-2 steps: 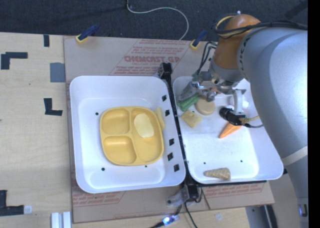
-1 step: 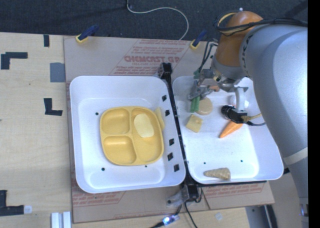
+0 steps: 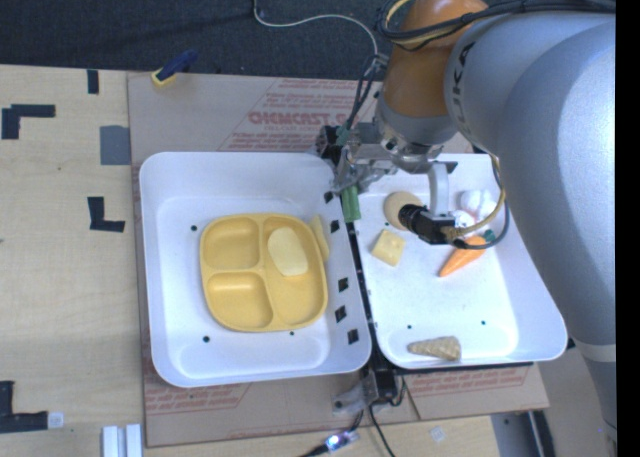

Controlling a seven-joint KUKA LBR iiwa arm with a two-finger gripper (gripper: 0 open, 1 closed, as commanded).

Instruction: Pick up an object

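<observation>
Gripper [image 3: 350, 188]: hangs over the seam where the two bins meet, towards the far end of that seam. Open or closed: cannot tell from this angle.

Green piece [image 3: 351, 208]: small, narrow, standing roughly upright right at the gripper's lower end, over the seam. Cannot tell whether it is clamped or merely beside the tool.

Arm [image 3: 540, 115]: grey, orange band [image 3: 430, 20] above the wrist, comes in from the right and covers the far right corner of the right bin [image 3: 440, 305].

Right bin contents, working outward:
- Pale yellow wedge [image 3: 389, 247], just right of the seam, near side of the gripper.
- Round beige item [image 3: 398, 205], far side of the wedge, partly hidden by the robot.
- Orange carrot [image 3: 460, 261], right of the wedge, lying at a slant, apart from it.
- White item [image 3: 470, 201], far side of the carrot, partly hidden; kind not clear.
- Tan cone-like piece [image 3: 436, 348], lying flat by the near rim, well apart from the rest.

Left bin [image 3: 180, 345]: yellow three-compartment plate [image 3: 235, 295] lies flat about mid-bin. A pale yellow oval piece [image 3: 288, 251] lies in its right-hand compartment, towards the far end.

Both bins sit on cardboard sheet [image 3: 250, 115]. A small blue and yellow item [image 3: 174, 66] lies on the bench beyond the cardboard's far left corner.
</observation>
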